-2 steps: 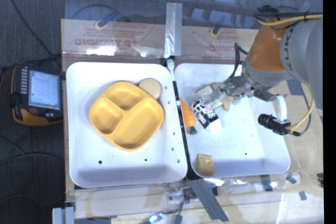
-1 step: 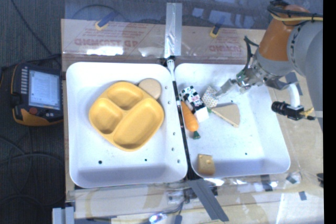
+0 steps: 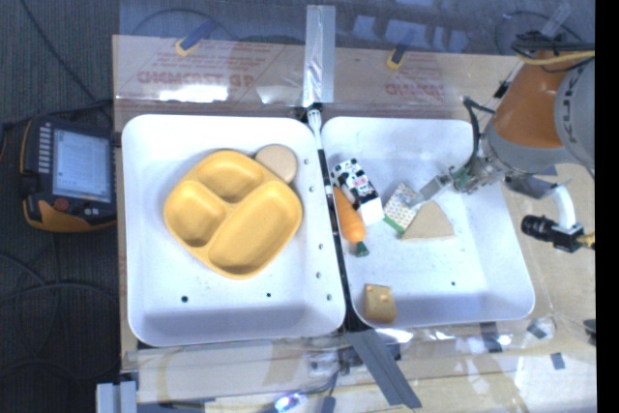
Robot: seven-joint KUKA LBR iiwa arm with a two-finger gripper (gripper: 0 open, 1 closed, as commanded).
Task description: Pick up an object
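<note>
Approach step: grey two-finger gripper (image 3: 418, 196) low in the right white bin (image 3: 484, 290), beside the small green-edged patterned block (image 3: 399, 207) and flat tan wedge (image 3: 427, 222). Finger state: cannot tell. Nothing visibly held. Next move, as judged: centre over the block, close, lift.
</note>
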